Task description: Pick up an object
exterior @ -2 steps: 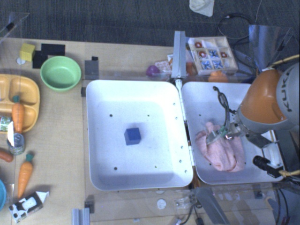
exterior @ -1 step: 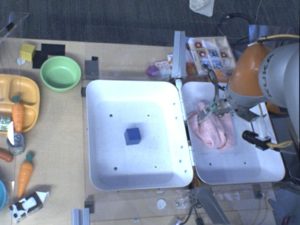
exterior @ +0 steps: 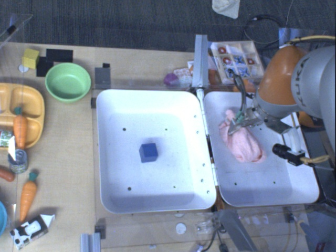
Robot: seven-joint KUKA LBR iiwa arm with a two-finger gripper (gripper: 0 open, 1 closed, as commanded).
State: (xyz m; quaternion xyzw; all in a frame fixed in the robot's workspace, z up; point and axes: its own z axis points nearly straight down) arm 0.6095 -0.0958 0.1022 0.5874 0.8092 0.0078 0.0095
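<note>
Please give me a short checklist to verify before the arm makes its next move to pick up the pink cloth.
1. Pink cloth lies inside the right bin: ok.
2. Gripper is over the cloth's upper edge: ok.
3. Cloth already held between the gripper's fingers: cannot tell.
4. Nothing else lies on the cloth: ok.
5. Blue cube sits apart in the left bin, out of the way: ok.

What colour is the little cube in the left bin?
Blue. The cube shows best in the camera view, alone in the left bin.
</note>
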